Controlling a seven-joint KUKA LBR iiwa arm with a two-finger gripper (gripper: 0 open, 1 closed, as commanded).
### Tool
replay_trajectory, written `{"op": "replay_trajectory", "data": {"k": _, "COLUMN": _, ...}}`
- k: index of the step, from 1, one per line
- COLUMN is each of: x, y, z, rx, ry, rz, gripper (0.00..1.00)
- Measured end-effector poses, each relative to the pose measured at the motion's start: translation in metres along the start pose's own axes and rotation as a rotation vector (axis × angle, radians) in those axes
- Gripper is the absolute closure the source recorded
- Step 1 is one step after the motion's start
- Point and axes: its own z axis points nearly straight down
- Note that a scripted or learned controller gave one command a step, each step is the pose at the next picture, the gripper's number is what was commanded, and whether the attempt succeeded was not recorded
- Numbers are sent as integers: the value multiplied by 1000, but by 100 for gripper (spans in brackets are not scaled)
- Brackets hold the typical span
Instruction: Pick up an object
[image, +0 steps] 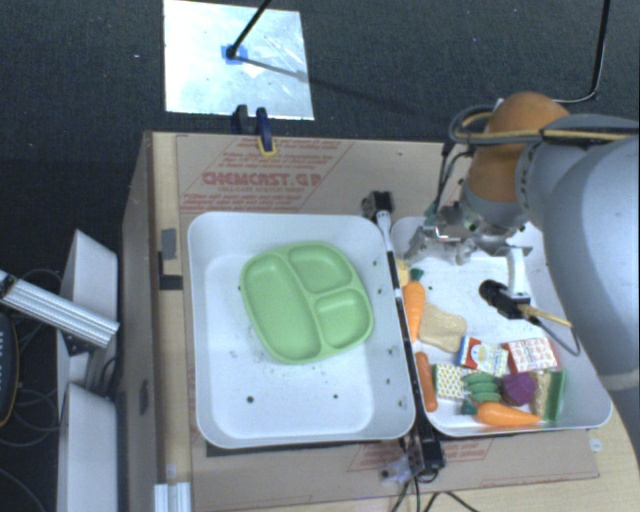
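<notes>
Left bin (215, 400): lying mostly open around the green divided plate (307, 301).
Right bin (585, 400): crowding along near edge with toy food (500, 385); carrot (414, 308) lining the divider.
Right bin far end: being blocked by arm (560, 190).

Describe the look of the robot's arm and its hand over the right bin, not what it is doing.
The arm is a thick, smooth grey tube with rounded edges, with a glossy orange band bulging above the wrist. Thin dark cables loop around that orange section. The hand below it is a small cluster of silver and dark metal parts, its details too small to make out.
</notes>
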Motion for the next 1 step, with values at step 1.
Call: {"op": "replay_trajectory", "data": {"k": 1, "x": -8, "y": 0, "z": 0, "rx": 0, "ry": 0, "rz": 4, "gripper": 0}}
